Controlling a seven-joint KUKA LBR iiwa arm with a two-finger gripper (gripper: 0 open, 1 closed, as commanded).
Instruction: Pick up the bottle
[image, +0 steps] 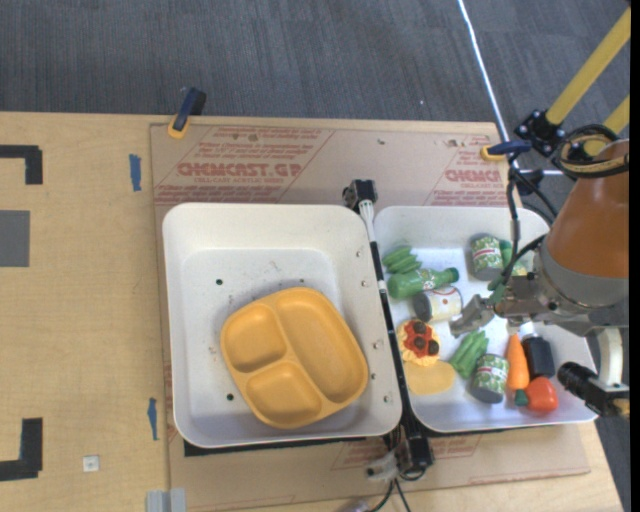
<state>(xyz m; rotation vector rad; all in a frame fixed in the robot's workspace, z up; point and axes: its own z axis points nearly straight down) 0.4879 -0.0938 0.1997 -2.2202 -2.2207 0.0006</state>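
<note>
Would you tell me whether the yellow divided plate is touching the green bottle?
Apart. The camera view shows the yellow plate lying in the left bin, with both bins' rims separating it from the green bottle in the right bin.

Cardboard-covered bench (80, 300), two white bins side by side, left bin (190, 300), right bin (450, 222)

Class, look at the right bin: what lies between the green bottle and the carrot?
In the camera view, between the green bottle and the carrot sit a small white jar and the gripper, over the right bin.
</note>
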